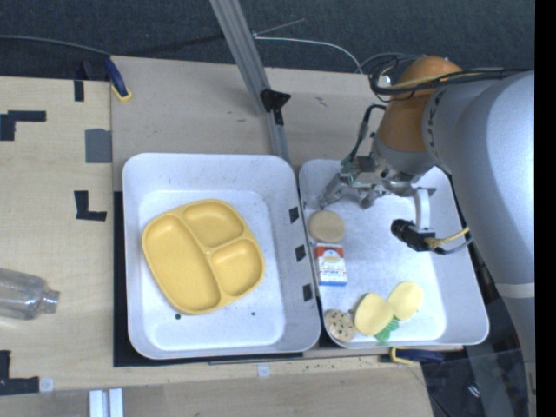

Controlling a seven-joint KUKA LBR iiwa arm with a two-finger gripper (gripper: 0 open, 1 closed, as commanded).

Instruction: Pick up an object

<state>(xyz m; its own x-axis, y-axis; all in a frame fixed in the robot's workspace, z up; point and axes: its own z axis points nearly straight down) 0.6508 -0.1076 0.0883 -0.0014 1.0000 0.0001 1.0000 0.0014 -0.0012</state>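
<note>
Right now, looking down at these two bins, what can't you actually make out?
- Gripper, camera view: too small and blurred to tell how it is set.
- Small carton: its print is too small to read.
- Green thing: mostly hidden under the two yellow pieces.
- Speckled disc: too blurred to identify.
- Clear bottle: cut off by the left edge.
- Arm: cut off by the right edge.

Tan round disc [327, 227] flat in right bin [452, 320], above small carton [331, 265]
</note>
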